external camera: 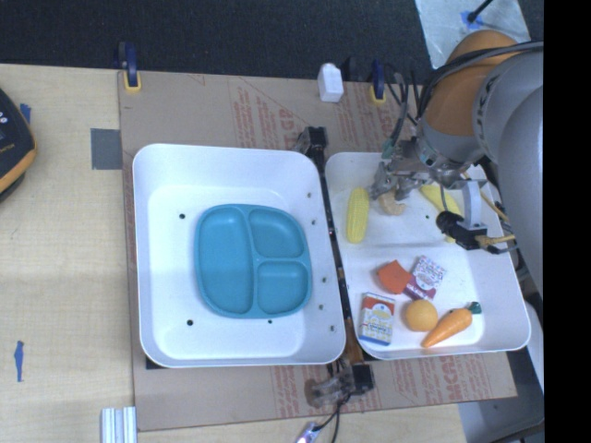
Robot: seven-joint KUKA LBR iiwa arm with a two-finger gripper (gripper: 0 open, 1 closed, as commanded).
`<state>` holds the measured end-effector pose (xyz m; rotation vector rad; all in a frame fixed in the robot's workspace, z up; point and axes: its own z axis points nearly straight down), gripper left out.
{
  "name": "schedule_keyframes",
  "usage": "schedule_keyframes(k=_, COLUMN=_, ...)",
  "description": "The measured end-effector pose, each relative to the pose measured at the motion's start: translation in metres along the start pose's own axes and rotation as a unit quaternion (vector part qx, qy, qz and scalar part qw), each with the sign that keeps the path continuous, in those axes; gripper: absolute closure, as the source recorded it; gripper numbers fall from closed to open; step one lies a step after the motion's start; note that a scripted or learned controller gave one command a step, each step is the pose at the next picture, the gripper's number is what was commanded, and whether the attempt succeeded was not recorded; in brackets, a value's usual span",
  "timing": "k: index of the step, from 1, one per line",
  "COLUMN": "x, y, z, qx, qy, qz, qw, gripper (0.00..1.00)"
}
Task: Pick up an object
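1. Over the far end of the right-hand shallow white bin [517, 326], at about twelve o'clock within it, the arm's tool [395, 190] hung low above a small pale beige lump [393, 206]; whether it was released or clenched could not be told from this slanted view.
2. At nine o'clock from the tool lay a yellow corn cob [357, 215], lengthwise beside the bin's left wall, near enough to be an alternative target.
3. Toward three o'clock, a yellow banana-like piece [436, 197] was partly hidden by the wrist, which probably made it awkward to reach.
4. Toward six o'clock, well apart from the tool, sat an orange-red block [392, 276], a small printed packet [427, 274], a red-and-white carton [377, 319], a round orange fruit [420, 315] and an orange carrot [450, 327], bunched closely, so a clean grasp there looked harder.
5. On the counter, the left white bin [152, 247] carried a blue divided plastic tray [252, 259], seemingly a drop-off spot.
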<state>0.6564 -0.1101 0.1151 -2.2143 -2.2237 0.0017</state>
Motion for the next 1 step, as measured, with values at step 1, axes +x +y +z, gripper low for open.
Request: schedule_keyframes(k=1, x=0.0577, y=-0.0257, z=-0.0773, qx=-0.001, qy=0.000, qz=-0.001, qw=1.0000, gripper=1.00)
